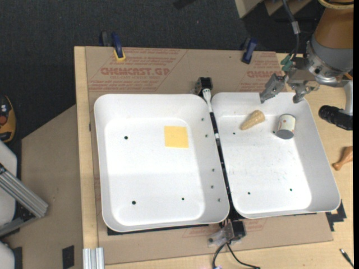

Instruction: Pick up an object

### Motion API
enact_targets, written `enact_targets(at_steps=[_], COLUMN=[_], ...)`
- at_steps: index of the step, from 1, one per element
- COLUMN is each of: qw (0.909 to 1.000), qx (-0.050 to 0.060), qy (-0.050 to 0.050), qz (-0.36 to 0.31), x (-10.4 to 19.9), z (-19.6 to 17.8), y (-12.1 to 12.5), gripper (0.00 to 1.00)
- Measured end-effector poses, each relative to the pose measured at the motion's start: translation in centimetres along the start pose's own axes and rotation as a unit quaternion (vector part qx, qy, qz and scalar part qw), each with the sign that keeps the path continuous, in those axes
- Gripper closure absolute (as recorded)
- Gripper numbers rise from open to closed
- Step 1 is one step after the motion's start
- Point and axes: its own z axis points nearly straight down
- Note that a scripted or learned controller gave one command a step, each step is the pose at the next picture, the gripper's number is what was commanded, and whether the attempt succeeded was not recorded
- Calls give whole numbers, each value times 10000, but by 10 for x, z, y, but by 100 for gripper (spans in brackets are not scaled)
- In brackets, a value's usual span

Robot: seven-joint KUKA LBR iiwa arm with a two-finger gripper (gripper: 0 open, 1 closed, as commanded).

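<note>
Cone [252,119]: right bin [280,178], far half, below the gripper, apart from it.
Cylinder [285,126]: just right of the cone (grey, on its side).
Gripper [284,93]: fingers spread, nothing between, over the far rim.
Yellow square [176,137]: left bin [151,206].

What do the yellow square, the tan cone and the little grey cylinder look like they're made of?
Yellow square: flat, matte, possibly foam or sponge. Tan cone: dull beige, maybe wood or plastic; too small to tell. Grey cylinder: smooth with a pale end face, probably metal or plastic.
</note>
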Motion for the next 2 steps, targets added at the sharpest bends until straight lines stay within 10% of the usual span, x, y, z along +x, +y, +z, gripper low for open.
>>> enact_targets(at_steps=[1, 2], qw=[10000, 10000], qx=[-17, -74], qy=[-4, -11], qz=[-5, -31], x=[0, 51], z=[-11, -93], y=[1, 46], gripper=[100, 100])
